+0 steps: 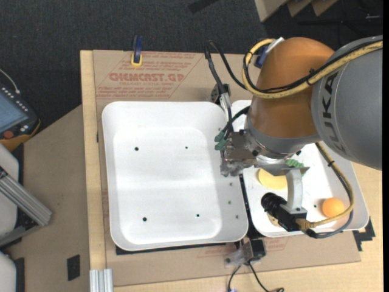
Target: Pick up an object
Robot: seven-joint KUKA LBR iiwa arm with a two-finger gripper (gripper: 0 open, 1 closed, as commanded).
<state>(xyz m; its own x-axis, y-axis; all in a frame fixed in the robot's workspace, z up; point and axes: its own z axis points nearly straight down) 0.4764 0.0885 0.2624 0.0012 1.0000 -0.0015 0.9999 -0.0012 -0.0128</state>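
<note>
My gripper [233, 158] hangs low over the left edge of the right bin [358, 215], close to the wall it shares with the left bin [164, 169]. The big orange and grey wrist hides most of the right bin. A pale yellow object [269, 179] lies in the right bin just right of the gripper. An orange ball [332, 207] rests near that bin's front right corner. A small green piece [298, 162] shows under the wrist, above the yellow object. I see nothing between the fingers.
Both bins sit on a cardboard sheet [152, 72] with red print. A blue clamp [137, 52] grips the sheet's far edge. Cables run along the back of the right bin.
</note>
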